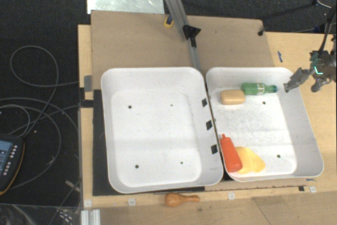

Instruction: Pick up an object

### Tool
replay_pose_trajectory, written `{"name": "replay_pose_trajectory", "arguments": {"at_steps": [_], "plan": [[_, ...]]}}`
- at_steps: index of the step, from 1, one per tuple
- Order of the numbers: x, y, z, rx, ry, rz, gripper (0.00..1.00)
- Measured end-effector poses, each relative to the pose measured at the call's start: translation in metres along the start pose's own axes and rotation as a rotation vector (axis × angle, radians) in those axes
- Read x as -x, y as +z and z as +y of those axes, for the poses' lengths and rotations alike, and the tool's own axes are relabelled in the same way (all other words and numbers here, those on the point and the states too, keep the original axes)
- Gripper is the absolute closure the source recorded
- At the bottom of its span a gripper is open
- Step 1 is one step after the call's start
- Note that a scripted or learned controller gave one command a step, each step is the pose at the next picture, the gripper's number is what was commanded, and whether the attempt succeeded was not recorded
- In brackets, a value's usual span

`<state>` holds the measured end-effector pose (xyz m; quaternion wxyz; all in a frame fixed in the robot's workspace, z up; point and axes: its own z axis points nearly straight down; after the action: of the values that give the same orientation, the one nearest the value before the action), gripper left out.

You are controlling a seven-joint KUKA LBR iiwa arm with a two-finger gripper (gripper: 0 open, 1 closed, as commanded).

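The claw point(305, 80) sits at the far right, just over the right rim of the right bin point(310, 139), near that bin's back corner. Its 2 fingers look spread apart, 1 dark finger point(294, 80) reaching over the rim toward the bin floor, with nothing between them.

The right bin holds 4 things. A green bottle point(258, 88) lies on its side near the back wall, its cap pointing right toward the claw. A tan block point(232, 97) lies just left of it, touching or nearly touching the bottle's base. At the front left corner, a red bottle point(230, 153) lies along the wall that meets the left bin, and a yellow object point(250, 160) lies right against it on its right side. The middle and the right half of this bin's floor are bare, so open room lies between the claw and the front pair.

The left bin point(113, 129) shows a bare white floor. On the bench point(226, 34), past the front rim of the bins, lies a small brown pear-shaped object point(179, 198).
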<state>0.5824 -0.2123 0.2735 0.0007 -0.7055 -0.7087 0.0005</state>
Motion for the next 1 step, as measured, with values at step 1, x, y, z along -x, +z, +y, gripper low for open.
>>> {"name": "replay_pose_trajectory", "arguments": {"at_steps": [1], "plan": [[-0.0002,-0.0022,0.0007,0.003,-0.002,-0.001,0.00]]}}
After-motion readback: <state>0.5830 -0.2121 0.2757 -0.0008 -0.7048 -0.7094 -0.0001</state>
